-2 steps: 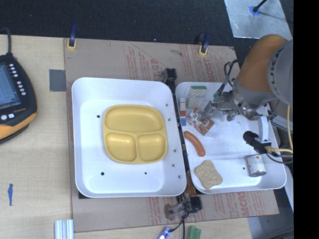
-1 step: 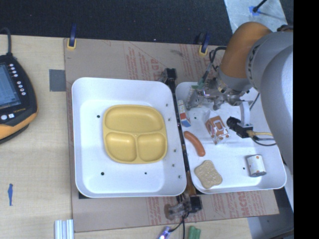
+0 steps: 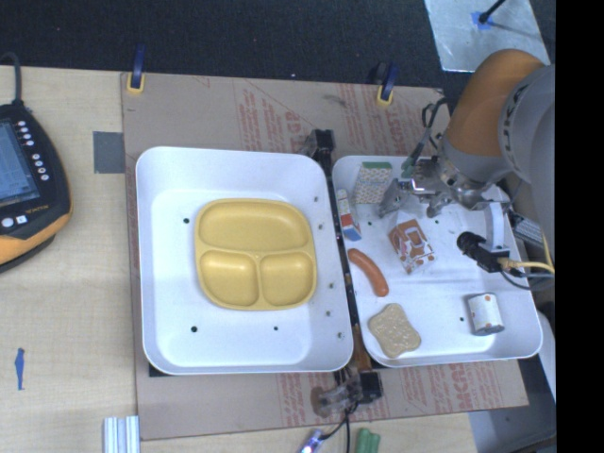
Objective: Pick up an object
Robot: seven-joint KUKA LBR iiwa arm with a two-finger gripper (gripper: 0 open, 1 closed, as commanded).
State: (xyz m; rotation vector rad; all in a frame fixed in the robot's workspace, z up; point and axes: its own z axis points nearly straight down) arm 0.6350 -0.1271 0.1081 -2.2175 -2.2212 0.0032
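A single fixed camera looks down from above the worktop at a slight slant, far enough back to take in both white bins whole: the left bin and the right bin side by side. Dark floor runs along the top edge. The arm enters from the right side of the view.

The left bin holds a divided plate at its centre. In the right bin, a sausage lies at nine o'clock, a slice of bread at seven, a can at four, a small box near the centre, and a packet at eleven. The gripper sits at twelve o'clock of the box.
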